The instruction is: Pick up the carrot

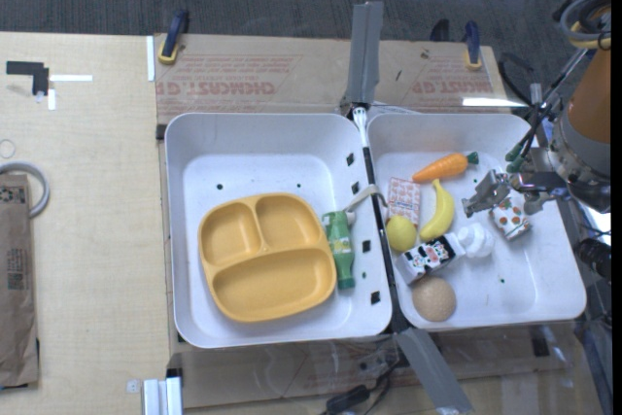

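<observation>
The orange carrot (pixel 442 167) with a green tip lies at the back of the right bin (pixel 544 306), its tip pointing right. My gripper (pixel 489 194) hangs over the right bin, a short way to the right of the carrot and nearer the front, apart from it. A yellow banana (pixel 439 212) lies just in front of the carrot. Nothing shows in the gripper.
Around the banana lie a lemon (pixel 400 233), a strawberry-print packet (pixel 404 199), a black-and-white carton (pixel 430 257), a white bottle (pixel 474 240) and a brown round item (pixel 434 298). A small red-dotted carton (pixel 512 221) sits beneath the wrist. The left bin holds a yellow divided plate (pixel 267 255) and a green bottle (pixel 340 248).
</observation>
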Motion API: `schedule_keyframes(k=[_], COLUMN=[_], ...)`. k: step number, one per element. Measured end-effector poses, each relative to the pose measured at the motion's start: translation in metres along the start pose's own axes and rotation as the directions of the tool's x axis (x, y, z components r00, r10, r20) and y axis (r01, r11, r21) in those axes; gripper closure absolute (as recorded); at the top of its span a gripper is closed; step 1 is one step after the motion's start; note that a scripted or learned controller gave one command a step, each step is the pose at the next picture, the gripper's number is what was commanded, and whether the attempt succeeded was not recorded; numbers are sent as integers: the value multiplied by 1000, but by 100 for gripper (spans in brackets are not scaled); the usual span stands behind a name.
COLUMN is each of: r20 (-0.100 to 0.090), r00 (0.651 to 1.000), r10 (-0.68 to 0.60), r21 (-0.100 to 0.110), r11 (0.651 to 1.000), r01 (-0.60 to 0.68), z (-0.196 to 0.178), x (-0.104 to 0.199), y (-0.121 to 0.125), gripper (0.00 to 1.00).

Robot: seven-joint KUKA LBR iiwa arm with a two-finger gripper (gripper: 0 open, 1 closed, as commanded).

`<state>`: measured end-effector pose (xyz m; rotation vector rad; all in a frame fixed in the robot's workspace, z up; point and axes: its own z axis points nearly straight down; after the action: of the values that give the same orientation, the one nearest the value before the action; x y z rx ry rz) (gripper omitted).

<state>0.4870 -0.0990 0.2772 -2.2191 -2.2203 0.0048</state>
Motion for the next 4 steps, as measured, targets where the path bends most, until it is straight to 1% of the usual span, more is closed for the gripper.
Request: schedule_keyframes(k=[1,2,3,4], r20=[1,2,1,2], r00=[1000,998,999,998], r10=[23,-63,46,55], r21=[-2,-3,-4,-5], r11=[1000,998,999,998], r01=[-23,63,-46,-55], z=[49,83,86,184], x=[-37,-16,9,-30], y=[67,117,143,155], gripper=[0,0,0,0])
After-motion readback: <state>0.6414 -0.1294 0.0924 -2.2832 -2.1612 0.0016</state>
